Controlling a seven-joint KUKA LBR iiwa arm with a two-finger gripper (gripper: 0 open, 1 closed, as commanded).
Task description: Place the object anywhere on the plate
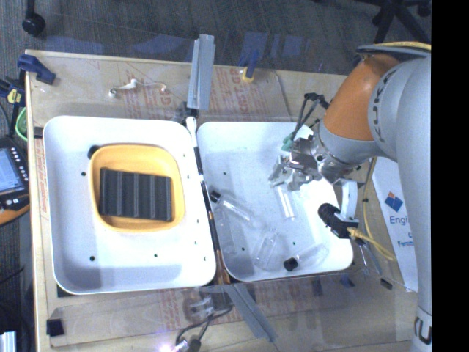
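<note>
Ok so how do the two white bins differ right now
The left bin bears a yellow plate with a dark ribbed centre; the right bin bears scattered clear plastic items. The gripper hangs over the right bin, not the left. Both are shallow, white and round-cornered.

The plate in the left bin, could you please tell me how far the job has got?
Nothing looks done: the yellow plate in the left bin carries no object. The gripper is over the right bin, above clear plastic items. Picking one and placing it remains.
</note>
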